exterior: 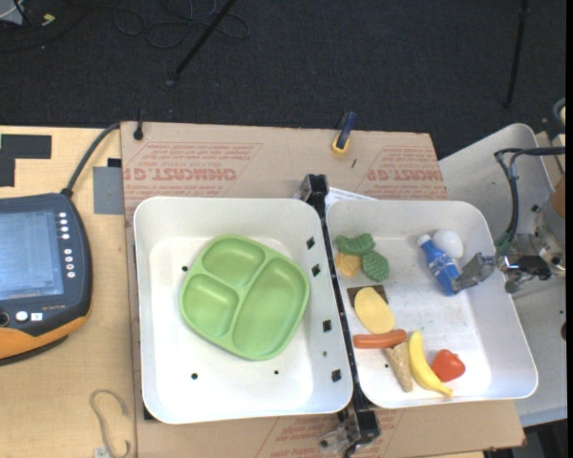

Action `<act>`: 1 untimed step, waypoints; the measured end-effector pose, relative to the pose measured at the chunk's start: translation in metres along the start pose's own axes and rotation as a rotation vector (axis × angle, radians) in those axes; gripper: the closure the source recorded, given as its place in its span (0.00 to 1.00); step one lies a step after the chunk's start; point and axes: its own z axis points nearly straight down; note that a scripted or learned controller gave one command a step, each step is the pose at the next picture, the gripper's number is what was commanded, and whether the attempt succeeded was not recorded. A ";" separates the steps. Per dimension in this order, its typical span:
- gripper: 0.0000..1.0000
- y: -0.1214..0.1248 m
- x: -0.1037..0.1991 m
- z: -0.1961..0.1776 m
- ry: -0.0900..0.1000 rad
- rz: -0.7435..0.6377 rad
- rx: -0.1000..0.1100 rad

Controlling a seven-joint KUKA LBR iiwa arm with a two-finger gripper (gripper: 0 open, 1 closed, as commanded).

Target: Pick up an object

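While claw (477, 269) hovers beside blue bottle (440, 261) in right bin (516, 351), approach step; grip state unclear; next: descend, close on bottle.

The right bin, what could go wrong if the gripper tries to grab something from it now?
1. In the right bin, the banana, sausage and red piece lie packed together, so a grab may catch two or nudge neighbours.
2. The gripper sits right beside the blue bottle; moving could knock it away.
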 end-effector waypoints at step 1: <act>0.00 0.001 0.010 0.048 0.003 0.000 0.006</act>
